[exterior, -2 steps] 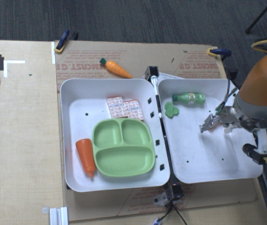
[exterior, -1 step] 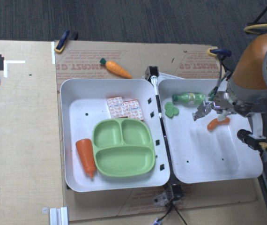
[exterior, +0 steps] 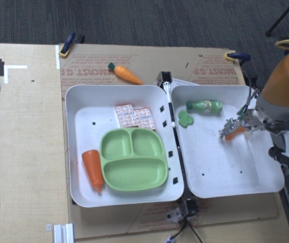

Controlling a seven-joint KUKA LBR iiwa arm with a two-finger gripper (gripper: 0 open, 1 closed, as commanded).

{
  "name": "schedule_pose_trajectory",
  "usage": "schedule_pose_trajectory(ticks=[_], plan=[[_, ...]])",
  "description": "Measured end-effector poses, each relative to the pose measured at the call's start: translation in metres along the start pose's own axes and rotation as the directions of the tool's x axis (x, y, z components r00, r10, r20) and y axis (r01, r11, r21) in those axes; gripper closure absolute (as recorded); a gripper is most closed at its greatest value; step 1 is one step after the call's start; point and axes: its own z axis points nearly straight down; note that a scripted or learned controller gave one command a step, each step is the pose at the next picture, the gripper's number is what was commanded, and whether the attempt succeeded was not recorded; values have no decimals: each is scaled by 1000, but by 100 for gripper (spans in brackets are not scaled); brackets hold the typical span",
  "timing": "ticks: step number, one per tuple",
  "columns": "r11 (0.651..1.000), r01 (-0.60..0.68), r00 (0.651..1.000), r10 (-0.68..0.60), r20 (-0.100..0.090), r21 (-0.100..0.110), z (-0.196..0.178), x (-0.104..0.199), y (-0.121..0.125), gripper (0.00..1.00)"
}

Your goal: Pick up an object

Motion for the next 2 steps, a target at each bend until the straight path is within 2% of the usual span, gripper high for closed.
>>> schedule_pose_trajectory(ticks=[1,2], plan=[[1000,-1,1000,1,1,-2,-10,0,1,100],[993,-114,993,114,0,-2,-89,65,-19,100]])
